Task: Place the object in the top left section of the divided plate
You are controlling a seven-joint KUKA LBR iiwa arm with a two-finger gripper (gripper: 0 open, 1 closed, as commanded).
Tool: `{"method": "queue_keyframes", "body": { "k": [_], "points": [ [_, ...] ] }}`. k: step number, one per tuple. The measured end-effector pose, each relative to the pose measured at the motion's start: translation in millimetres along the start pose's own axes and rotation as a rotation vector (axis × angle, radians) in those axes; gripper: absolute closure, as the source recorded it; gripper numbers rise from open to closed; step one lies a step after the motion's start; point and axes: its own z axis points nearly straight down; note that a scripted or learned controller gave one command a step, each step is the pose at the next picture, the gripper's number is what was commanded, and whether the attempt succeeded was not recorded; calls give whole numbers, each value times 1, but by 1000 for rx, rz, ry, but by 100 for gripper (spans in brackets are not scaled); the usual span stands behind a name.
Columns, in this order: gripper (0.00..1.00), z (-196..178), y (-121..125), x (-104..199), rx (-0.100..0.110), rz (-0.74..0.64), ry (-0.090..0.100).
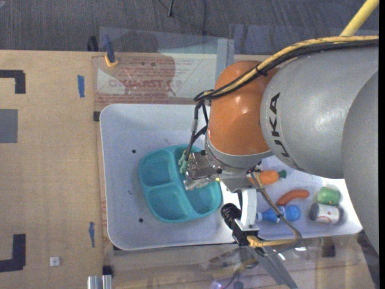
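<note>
Placement step apparently in hand: two-finger gripper (pixel 194 168) (grasp state indeterminate) poised at the turquoise plastic divided plate (pixel 168 205), frame centre; next move requires locating the top-left compartment.

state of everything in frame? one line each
divided plate: teal, flat in bin, visible sections bare
end effector: over plate's right edge
toy carrot: lying in bin, right of plate
red sausage toy: lying in bin
blue toy: in bin
green toy: in bin
white bin: holds plate and toys

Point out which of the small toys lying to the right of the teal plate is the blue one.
The blue toy lies below the red sausage-shaped toy, left of the white and red toy. The others are orange, red, green or white.
</note>
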Motion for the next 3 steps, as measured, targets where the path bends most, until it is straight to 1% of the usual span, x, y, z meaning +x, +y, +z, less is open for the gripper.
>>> {"method": "queue_keyframes", "body": {
  "k": [1,2,3],
  "points": [
    [100,3,-2,-13,-1,-140,0],
    [100,9,1,2,-1,-230,0],
    [0,9,1,2,-1,-230,0]
  ]
}}
